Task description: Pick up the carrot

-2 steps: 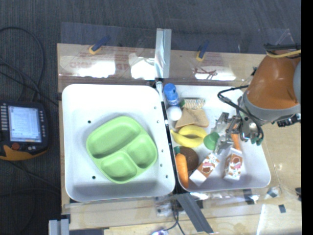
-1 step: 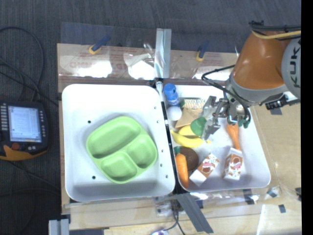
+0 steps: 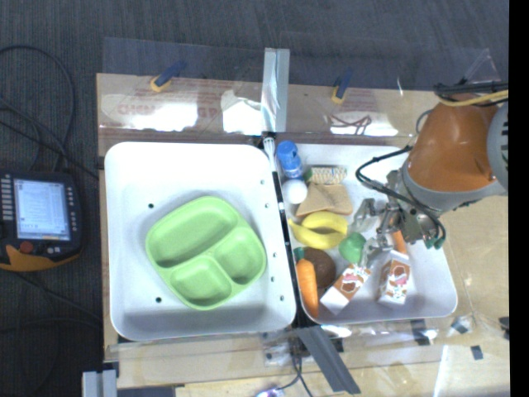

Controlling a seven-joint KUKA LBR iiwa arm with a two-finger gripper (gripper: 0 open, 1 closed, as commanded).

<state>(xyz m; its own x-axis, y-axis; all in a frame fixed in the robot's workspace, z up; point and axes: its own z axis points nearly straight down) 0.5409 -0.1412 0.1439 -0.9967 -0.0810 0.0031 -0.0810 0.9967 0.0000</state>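
Observation:
The carrot (image 3: 307, 285) is orange and lies lengthwise at the front left of the right bin (image 3: 442, 292), against the divider wall. A brown rounded item (image 3: 321, 265) touches its far end. My gripper (image 3: 378, 226) hangs over the middle right of that bin, well to the right of the carrot and apart from it. It sits above a green item (image 3: 352, 246) and two small cartons (image 3: 395, 277). The arm's orange band (image 3: 450, 151) covers the bin's back right corner.
The right bin also holds a banana (image 3: 318, 231), a slice of bread (image 3: 327, 197), a white egg (image 3: 295, 192), a blue bottle (image 3: 288, 158) and a small orange piece (image 3: 399, 240) beside the gripper. The left bin (image 3: 132, 172) holds a green divided plate (image 3: 207, 251).

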